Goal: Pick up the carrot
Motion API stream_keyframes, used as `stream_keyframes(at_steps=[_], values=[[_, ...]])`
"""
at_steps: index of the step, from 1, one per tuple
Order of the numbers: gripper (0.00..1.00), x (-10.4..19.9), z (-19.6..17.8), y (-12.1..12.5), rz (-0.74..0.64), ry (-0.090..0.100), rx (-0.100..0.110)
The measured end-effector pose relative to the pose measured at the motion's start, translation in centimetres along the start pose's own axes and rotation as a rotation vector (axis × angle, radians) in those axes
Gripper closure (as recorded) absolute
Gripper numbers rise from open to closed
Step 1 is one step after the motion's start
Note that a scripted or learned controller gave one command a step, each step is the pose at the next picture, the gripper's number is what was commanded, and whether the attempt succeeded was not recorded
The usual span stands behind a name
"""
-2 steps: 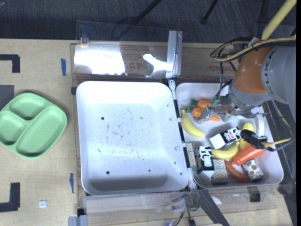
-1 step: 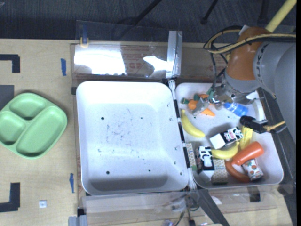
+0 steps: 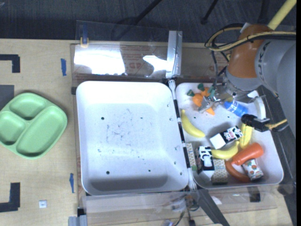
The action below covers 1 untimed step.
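A grey KUKA arm with an orange band reaches in from the upper right of the frame, its hand (image 3: 212,98) lowered into the far corner of the right-hand white bin (image 3: 277,173), right at a small orange carrot (image 3: 201,98) with a green top. From where I stand, the metal tips sit against the carrot's right side, but whether the hand is spread or pinched on it I cannot tell; the parts blur together there. A blue-and-white packet (image 3: 235,108) lies just beside the hand, a yellow banana (image 3: 190,126) curves below it, and further down the bin hold a second banana (image 3: 231,147), black-and-white boxes (image 3: 205,157) and a larger orange-red toy (image 3: 247,155) by the lower right. The left bin (image 3: 124,135) sits alongside, and a green divided plate (image 3: 30,125) rests on the tabletop (image 3: 37,69) at the left of the frame. The risk looks plain: the carrot is small and tucked near the bin wall, so the tips could slip off it, nudge it into the corner, or catch the packet instead; the orange-red toy could also be mistaken for the target.
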State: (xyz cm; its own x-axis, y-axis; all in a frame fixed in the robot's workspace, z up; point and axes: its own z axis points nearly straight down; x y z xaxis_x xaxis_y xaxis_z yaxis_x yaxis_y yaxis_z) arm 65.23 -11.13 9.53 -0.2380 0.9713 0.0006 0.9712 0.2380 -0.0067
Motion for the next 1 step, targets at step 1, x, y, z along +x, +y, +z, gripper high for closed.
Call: stream_keyframes(at_steps=[1], values=[[1.00, 3.74, -14.07, 2.41, -0.133, -0.003, -0.011]])
